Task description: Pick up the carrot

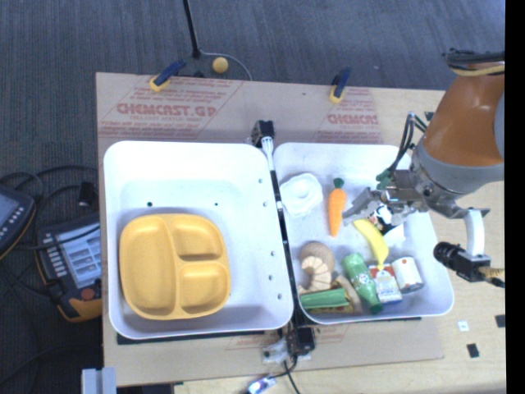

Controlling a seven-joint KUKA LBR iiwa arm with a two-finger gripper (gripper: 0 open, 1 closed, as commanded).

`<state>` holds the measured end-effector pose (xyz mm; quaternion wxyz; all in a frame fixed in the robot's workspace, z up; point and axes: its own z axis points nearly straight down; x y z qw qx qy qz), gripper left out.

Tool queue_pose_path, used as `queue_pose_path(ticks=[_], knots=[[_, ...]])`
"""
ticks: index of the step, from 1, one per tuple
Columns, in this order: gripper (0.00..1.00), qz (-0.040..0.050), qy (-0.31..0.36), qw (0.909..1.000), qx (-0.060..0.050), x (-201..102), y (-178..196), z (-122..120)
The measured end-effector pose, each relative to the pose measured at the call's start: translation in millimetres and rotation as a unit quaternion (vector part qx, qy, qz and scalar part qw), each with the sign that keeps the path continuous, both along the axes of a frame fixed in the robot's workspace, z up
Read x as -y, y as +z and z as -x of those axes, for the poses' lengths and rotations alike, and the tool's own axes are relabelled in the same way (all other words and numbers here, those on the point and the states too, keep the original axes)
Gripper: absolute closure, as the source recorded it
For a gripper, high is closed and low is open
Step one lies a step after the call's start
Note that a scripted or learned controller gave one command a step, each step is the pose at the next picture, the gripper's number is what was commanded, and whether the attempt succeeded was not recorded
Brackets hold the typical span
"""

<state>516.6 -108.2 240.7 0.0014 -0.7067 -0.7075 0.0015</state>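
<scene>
Carrot (335,208) lies upright in the frame near the top of the right bin (426,306), beside a white cup (300,194). Gripper (367,206) hangs at centre right, fingers spread apart, nothing between them, just right of the carrot and above the banana (372,240). A green bottle (361,280) lies lower down. A yellow divided tray (173,263) sits in the left bin (189,167).
</scene>
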Motion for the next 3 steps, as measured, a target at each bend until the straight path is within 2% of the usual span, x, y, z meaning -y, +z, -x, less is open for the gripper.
queue_pose_path(ticks=[1,2,3], knots=[[0.0,0.0004,-0.061,0.9981,-0.007,14.7,-122.5,-51.7],[0.0,0.0007,-0.187,0.9824,0.004,16.4,-150.6,-86.1],[1.0,0.0013,-0.186,0.9826,0.007,16.4,-139.4,-87.9]])
